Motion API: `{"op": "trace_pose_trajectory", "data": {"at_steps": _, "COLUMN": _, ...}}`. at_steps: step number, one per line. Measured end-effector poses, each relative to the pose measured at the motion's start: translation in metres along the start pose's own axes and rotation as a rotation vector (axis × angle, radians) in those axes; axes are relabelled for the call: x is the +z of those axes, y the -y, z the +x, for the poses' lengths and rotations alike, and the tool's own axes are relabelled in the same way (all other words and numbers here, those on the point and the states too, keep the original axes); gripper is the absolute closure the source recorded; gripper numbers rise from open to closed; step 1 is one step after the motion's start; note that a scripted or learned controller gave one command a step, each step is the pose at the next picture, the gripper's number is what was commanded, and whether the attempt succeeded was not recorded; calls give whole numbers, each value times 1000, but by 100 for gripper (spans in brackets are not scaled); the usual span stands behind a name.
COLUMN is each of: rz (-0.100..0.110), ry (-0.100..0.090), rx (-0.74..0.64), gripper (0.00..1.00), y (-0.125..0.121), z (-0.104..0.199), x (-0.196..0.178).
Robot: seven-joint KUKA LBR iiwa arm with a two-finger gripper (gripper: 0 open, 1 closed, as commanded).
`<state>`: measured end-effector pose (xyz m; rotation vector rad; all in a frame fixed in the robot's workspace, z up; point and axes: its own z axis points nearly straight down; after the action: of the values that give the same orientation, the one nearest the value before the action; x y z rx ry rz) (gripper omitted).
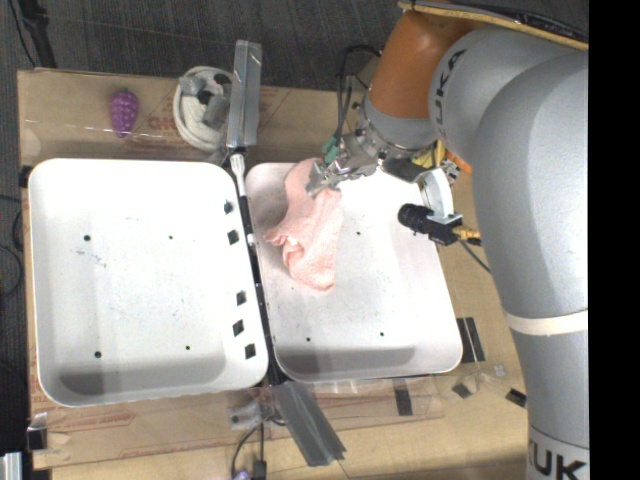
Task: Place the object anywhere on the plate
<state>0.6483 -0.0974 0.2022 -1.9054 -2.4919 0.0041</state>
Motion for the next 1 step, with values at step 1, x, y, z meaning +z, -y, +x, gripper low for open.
{"op": "trace_pose_trajectory", "data": {"at_steps": 1, "rz": -3, "ry": 2, "rx": -9, "gripper": 100, "y": -1, "z": 1, "x": -29}}
